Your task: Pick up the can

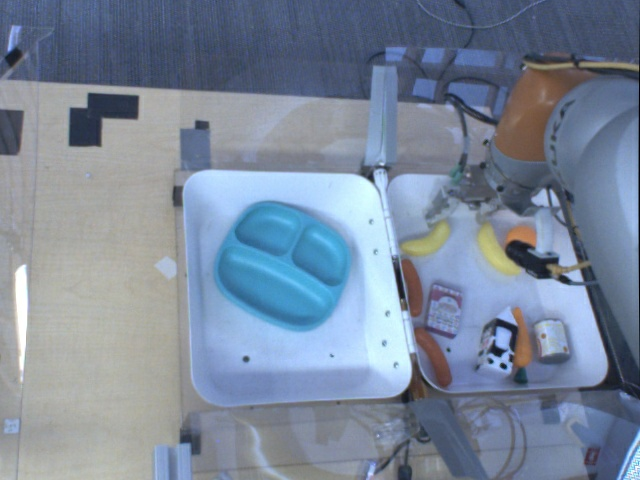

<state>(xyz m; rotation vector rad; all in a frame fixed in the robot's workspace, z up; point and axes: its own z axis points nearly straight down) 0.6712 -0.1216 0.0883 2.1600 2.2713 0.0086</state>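
Gripper [462,193] above right bin's far end (near bananas), can [551,339] well apart

The bins [290,383] are looking like smooth, matt white plastic. The tray [283,264] is showing a satiny teal plastic finish. The table [90,298] is looking like pale wood grain. The can [551,339] is wearing a paper-like label.

Teal divided plate [284,263], yellow bananas [426,241], black-and-white cow toy [495,346], silver can [551,339]
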